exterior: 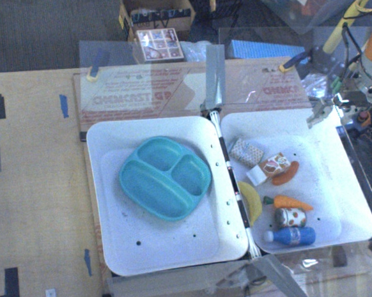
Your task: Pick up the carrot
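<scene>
A smooth teal divided plate (166, 177) sits in the left white bin (116, 240). In the right bin (345, 222), the tapered orange carrot (293, 203) lies between a yellow banana (251, 200) and a blue bottle (293, 235). The gripper (324, 108) hovers at the bin's far right corner, jaws parted, holding nothing.

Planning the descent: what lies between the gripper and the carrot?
In the camera view, mostly bare white bin floor separates the gripper from the carrot; the sausage sits just beside that line.
</scene>
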### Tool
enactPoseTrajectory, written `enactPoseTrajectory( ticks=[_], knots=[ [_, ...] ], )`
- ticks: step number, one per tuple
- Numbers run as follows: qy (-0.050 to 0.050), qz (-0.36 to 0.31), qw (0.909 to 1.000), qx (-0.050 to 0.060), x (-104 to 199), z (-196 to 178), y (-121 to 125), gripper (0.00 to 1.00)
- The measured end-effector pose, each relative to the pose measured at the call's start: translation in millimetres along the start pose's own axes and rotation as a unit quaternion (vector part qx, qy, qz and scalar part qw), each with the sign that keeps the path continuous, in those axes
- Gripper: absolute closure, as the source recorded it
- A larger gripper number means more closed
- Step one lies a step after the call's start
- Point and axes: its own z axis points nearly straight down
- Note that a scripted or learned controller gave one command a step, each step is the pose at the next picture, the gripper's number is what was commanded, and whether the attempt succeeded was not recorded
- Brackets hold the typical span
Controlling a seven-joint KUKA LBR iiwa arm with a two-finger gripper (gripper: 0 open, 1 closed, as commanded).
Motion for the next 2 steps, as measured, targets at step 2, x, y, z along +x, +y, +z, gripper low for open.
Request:
enactPoseTrajectory(
  ticks=[2],
  knots=[
    [0.001,-0.188,0.9822,0.001,99.3,45.5,-103.7,0.0]
  ],
)
